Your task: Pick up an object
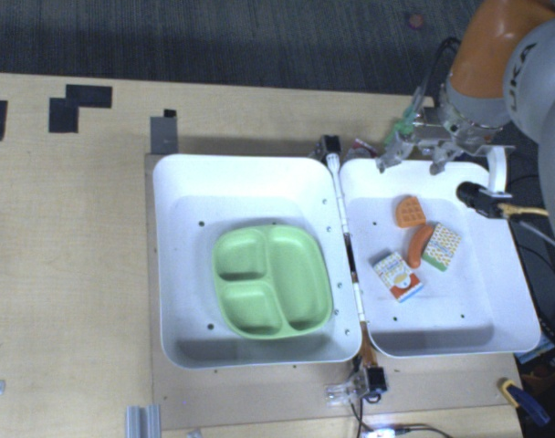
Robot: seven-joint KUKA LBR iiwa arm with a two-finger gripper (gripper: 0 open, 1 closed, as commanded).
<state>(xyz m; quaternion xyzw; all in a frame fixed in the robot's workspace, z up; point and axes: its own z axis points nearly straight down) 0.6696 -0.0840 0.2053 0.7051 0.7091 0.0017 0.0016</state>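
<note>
Nothing picked up yet, judging by the layout: four small items lying loose on the floor of the right-hand shallow white bin (510, 286), none between any fingers. Counted: one round orange waffle-like toy (409, 212) at about twelve o'clock of the cluster; one elongated orange carrot-like piece (419, 242) just below it, tilted; one small green-and-white printed carton (441, 246) touching or just beside the carrot piece at three o'clock; one small white-and-blue printed carton with an orange end (397, 275) at seven o'clock of the group, lying close to the carrot piece. No candidate singled out so far.

Hovering near the bin's back rim, at twelve o'clock from the waffle toy and well apart from it: the tool (413, 160), prongs spread apart with nothing between them. Left to do, apparently: descend over one item, clamp, lift.

Further out: one left-hand shallow white bin (182, 203) holding one light green three-compartment plastic plate (271, 279). Two bins in all, side by side on the pale wooden desk (68, 272).
</note>
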